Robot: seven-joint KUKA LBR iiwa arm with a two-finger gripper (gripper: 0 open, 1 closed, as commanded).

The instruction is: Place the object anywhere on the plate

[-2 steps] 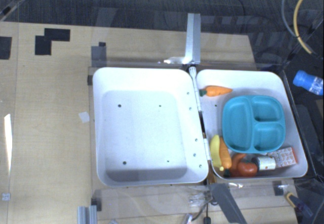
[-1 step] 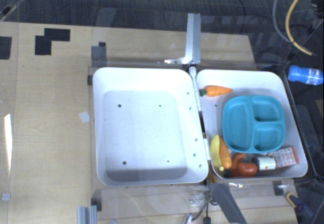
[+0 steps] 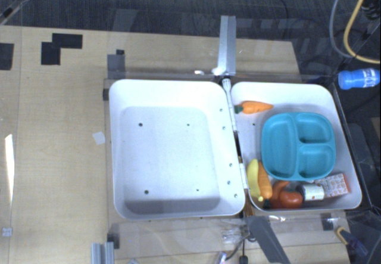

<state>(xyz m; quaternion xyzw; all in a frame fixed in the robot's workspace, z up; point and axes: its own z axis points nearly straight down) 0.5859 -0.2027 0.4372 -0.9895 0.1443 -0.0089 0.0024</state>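
we cannot tell the claw's state, and we judge that the banana (image 3: 255, 177), wedged against the blue plate (image 3: 299, 145) rim, the bin wall (image 3: 237, 137) and the tomato (image 3: 289, 199), risks a slipped or nudging grasp.

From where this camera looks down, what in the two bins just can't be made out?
- Camera view: the cluster by the banana at the right bin's near edge, red and orange pieces overlapping, so their shapes blur together.
- The small bottle there: label too small to read.
- The printed box: partly tucked under the blue plate; print is illegible.
- The carrot: its green end is too small to see clearly.
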